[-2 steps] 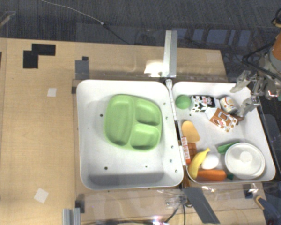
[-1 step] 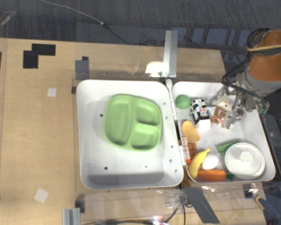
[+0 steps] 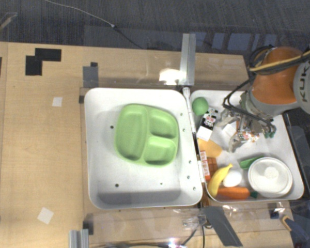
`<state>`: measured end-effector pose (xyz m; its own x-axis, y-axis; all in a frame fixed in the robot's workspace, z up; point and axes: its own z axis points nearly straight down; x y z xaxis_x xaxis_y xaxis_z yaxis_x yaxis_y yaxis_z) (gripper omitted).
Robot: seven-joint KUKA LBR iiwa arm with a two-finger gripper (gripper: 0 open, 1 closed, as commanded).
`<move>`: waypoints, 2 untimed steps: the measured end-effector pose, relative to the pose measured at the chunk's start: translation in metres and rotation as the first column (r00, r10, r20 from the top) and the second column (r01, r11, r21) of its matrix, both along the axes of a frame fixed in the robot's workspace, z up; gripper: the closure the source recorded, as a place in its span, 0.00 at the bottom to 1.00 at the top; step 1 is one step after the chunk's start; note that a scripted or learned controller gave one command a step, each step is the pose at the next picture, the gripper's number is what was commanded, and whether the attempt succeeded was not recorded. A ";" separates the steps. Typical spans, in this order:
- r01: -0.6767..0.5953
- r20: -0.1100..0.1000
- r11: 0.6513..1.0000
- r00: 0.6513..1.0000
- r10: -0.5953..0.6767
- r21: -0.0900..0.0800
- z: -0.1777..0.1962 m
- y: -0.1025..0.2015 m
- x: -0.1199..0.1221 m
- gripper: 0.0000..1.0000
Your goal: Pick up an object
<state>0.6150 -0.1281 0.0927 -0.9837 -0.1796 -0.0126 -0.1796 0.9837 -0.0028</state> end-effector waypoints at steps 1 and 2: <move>-0.018 0.006 1.000 1.000 0.018 -0.001 -0.001 0.041 -0.056 0.00; 0.118 0.014 0.993 0.993 -0.118 0.002 0.000 0.042 -0.100 0.00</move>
